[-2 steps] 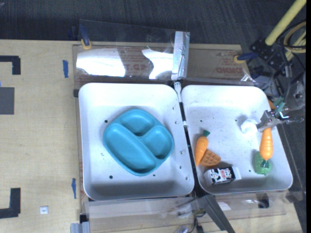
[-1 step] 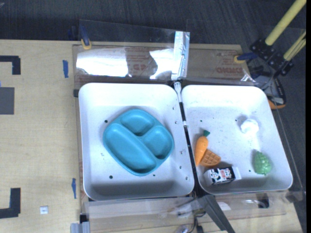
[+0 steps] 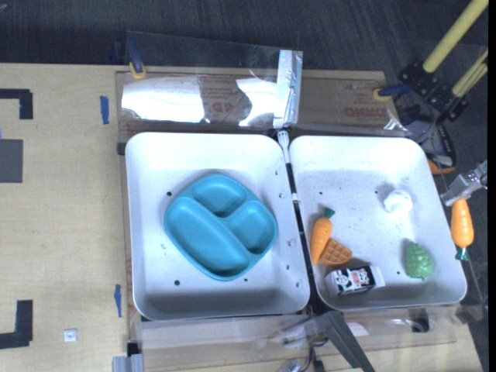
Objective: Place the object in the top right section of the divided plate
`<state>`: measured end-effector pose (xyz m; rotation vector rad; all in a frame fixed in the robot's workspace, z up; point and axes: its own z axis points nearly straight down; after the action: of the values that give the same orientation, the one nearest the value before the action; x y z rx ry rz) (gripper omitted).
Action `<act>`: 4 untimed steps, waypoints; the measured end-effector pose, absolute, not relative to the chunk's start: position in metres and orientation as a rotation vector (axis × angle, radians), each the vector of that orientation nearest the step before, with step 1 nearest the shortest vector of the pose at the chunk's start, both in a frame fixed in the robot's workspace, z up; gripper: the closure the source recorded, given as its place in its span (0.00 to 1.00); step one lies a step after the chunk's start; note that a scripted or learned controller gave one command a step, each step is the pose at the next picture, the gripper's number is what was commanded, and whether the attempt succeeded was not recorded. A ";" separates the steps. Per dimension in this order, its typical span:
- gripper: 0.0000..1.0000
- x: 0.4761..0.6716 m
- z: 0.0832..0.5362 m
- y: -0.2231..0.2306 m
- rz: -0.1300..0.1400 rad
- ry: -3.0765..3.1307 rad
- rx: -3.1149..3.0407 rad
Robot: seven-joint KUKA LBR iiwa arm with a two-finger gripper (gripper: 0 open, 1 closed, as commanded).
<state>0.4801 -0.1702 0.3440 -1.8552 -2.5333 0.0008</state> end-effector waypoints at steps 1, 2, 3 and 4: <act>1.00 0.480 0.437 -0.225 0.000 -2.731 -1.571; 1.00 0.480 0.346 -0.156 0.001 -2.681 -1.633; 1.00 0.479 0.282 0.041 0.000 -2.720 -1.566; 1.00 0.480 0.286 -0.016 -0.001 -2.774 -1.480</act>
<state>0.4803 -0.0164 0.2861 -1.4803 -2.7739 -0.0010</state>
